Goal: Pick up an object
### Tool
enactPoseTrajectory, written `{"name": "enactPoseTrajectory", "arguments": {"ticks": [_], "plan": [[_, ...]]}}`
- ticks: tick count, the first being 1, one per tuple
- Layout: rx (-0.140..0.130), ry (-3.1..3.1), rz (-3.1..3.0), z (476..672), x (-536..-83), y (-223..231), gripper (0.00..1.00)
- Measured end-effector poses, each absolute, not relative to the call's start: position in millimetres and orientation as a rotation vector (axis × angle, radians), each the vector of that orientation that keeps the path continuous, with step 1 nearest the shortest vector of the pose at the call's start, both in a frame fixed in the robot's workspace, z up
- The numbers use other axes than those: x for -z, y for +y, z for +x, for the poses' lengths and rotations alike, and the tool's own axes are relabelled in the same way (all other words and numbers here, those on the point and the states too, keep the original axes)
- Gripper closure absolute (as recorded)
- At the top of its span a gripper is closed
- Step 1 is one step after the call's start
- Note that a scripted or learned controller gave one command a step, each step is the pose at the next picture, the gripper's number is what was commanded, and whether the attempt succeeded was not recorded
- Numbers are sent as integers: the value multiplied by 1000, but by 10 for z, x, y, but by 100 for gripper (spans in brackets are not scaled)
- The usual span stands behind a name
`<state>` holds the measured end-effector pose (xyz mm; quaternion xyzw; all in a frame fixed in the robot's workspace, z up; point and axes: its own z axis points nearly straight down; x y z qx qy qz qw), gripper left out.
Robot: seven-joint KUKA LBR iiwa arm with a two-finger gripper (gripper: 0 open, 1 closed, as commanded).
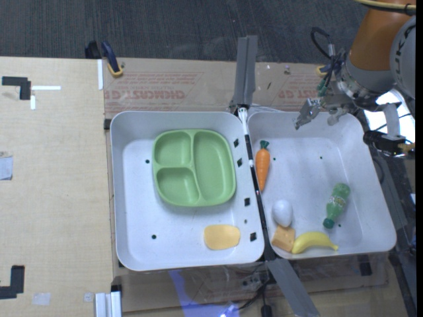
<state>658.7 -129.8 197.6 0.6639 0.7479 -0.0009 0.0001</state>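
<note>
My gripper (307,115) hangs over the far edge of the right bin (370,197), above its back wall, and I see nothing in it. In that bin an orange carrot (262,164) lies along the left wall. A white egg (282,211) sits nearer the front. An orange-yellow wedge (283,239) and a yellow banana (314,243) rest at the front edge. A small green bottle (337,204) lies toward the right. All of these are well in front of the gripper.
The left bin (132,210) holds a green three-section plate (195,168) and a flat yellow piece (221,237) near its front. A grey divider bar (245,71) rises between the bins at the back. A blue clamp (109,57) sits at the bench's far left.
</note>
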Motion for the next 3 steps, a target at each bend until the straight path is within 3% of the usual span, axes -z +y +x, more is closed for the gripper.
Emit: {"name": "enactPoseTrajectory", "arguments": {"ticks": [1,3], "plan": [[0,2733,1544,6594,-985,-990,0],[-2,2660,1667,6593,-933,-1035,0]]}}
